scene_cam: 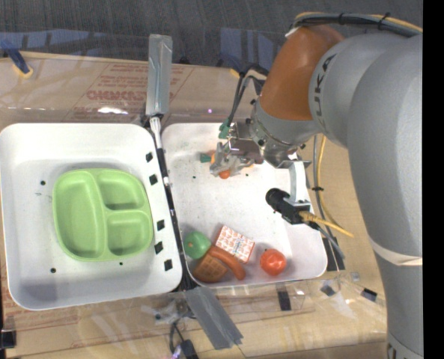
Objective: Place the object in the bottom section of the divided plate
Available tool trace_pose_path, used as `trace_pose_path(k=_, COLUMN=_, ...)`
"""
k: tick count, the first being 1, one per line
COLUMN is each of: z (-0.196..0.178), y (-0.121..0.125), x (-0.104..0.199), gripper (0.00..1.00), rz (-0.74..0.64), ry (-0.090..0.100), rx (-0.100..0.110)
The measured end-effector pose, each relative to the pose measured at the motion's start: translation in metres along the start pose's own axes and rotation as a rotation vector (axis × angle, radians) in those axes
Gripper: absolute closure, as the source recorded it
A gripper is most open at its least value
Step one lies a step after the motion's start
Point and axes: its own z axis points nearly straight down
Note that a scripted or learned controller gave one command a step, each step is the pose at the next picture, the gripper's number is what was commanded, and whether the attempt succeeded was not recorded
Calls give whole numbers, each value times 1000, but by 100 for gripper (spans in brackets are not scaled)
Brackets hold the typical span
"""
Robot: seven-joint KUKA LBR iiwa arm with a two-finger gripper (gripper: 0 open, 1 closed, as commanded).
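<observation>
Two shallow white bins side by side: left bin, right bin. Along the right bin's near edge, a green toy, a brown basket-like piece, a pink patterned box (tilted) and a red tomato.

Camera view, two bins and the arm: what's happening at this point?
The arm's pincer is low over the far end of the right bin, by a small orange item. Several toy foods lie at that bin's near edge. The green divided plate sits in the left bin.
</observation>
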Motion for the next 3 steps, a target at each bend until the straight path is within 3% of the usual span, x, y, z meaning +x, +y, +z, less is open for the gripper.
trace_pose_path(k=1, z=29, y=35, x=63, gripper=100, rz=-62, ry=-3, rx=-9)
trace_pose_path(k=2, z=-13, y=32, x=151, gripper=100, rz=-219, ry=-4, rx=-11)
trace_pose_path(k=3, z=57, y=-29, x=174, gripper=100, rz=-356, ry=-6, rx=-6)
